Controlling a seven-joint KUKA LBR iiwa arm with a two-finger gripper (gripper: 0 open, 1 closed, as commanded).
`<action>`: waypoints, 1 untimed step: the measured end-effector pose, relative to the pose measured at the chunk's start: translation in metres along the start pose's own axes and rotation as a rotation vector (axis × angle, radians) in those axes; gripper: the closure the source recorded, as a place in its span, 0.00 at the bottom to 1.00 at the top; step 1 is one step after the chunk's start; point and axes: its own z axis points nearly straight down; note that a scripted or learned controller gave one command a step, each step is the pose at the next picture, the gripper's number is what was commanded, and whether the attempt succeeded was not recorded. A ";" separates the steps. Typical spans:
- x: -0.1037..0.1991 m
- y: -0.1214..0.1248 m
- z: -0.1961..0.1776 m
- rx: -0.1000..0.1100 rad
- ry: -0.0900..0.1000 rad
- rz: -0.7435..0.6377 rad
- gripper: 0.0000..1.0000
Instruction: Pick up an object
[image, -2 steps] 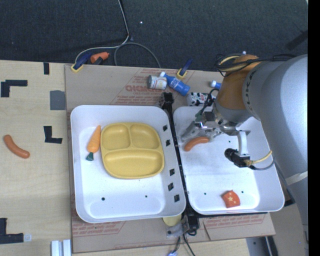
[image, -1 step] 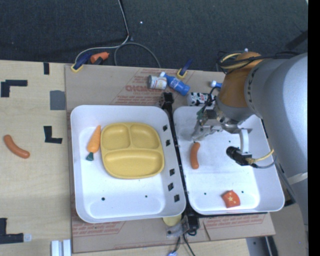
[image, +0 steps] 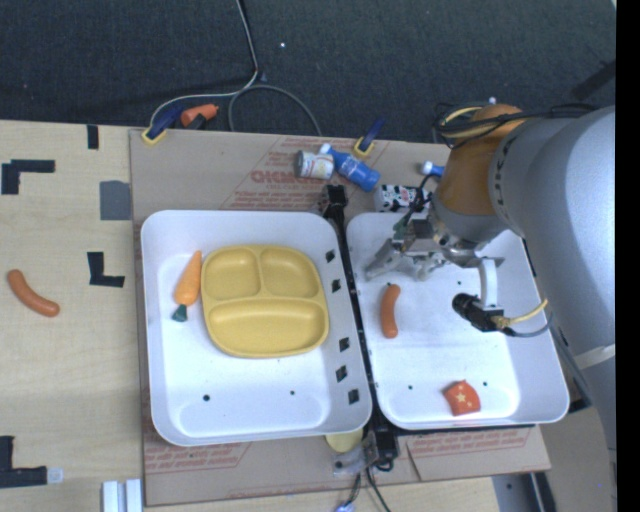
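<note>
The tool (image: 392, 262) hung with its fingers spread wide, holding nothing, in the right white bin (image: 540, 400), just above the small orange-brown sausage (image: 389, 310) lying on the floor there.

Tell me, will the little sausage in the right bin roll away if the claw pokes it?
Probably: the sausage looks round and smooth, lying loose on the flat bin floor. Its glossy skin might slip.
</note>
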 end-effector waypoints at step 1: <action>0.005 -0.028 0.009 -0.004 -0.001 0.001 0.00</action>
